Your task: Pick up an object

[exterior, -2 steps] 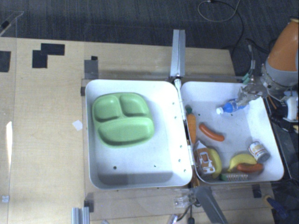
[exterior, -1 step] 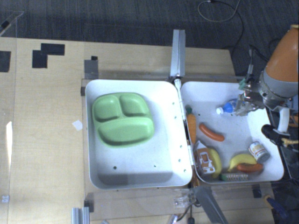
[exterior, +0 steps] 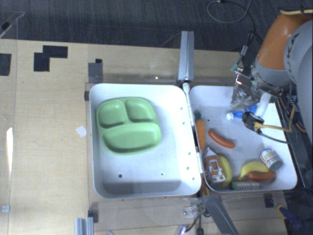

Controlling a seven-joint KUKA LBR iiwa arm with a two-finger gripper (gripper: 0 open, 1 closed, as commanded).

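Claw (exterior: 243,98) sits low over the upper right of the right bin (exterior: 288,180), metal parts blurred together; cannot tell its state. Just beside it, a blue-and-white object (exterior: 235,115), partly hidden, shape unclear. Arm (exterior: 288,48) cut off at frame edge, orange band rounded and glossy. Below: red sausage (exterior: 221,138), oblong, smooth; orange carrot (exterior: 200,133) along the left wall; small can (exterior: 270,158) tilted; yellow banana (exterior: 253,168); yellow packet (exterior: 217,168) with printed label, hard to read. Left bin (exterior: 146,185) holds a green divided tray (exterior: 128,124), matte plastic. Wooden surface (exterior: 44,146) around.
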